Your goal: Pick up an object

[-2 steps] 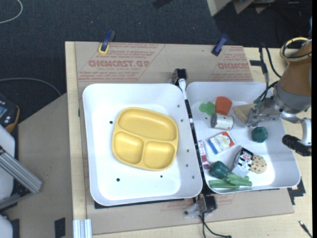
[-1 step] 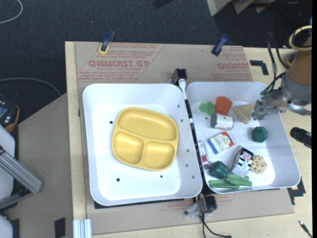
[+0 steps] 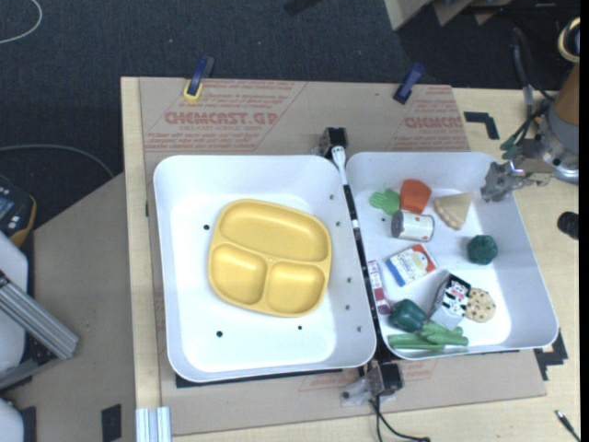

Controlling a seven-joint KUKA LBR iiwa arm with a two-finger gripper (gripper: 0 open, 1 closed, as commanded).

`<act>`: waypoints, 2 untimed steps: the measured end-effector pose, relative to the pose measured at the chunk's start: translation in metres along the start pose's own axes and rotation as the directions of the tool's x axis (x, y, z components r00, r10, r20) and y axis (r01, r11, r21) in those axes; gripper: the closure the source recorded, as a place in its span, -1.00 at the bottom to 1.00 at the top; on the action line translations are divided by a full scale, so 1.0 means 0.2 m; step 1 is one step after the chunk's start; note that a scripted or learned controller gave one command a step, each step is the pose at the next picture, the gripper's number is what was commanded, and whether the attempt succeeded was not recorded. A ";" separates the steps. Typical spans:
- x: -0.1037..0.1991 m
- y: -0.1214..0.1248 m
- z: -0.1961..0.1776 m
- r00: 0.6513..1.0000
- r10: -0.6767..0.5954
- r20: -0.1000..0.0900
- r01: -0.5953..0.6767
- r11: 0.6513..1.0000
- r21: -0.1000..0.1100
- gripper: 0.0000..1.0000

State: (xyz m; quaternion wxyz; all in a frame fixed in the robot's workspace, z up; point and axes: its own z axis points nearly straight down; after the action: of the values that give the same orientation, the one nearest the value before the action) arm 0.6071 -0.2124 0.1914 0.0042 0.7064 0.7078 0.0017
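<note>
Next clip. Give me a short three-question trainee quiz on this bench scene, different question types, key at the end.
1. True or false: the yellow tray lies in the left bin.
2. Which lies nearest the right bin's front rim? A) the orange block B) the green beans C) the wedge
3. Fill in: the hand hangs over the right bin's far ____ corner.

Key: 1 true; 2 B; 3 right.

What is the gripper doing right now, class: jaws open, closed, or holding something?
Gripper: at the right bin's far right rim, nothing seen held; jaw state cannot be told.
</note>
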 end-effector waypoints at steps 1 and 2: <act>0.00 0.01 -0.18 1.000 0.000 0.000 0.000 1.000 0.001 1.00; 0.28 0.05 -0.22 1.000 -0.004 -0.004 0.004 1.000 0.005 1.00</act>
State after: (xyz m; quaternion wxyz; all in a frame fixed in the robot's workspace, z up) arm 0.6160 -0.1564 0.2356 0.0008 0.7049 0.7093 0.0012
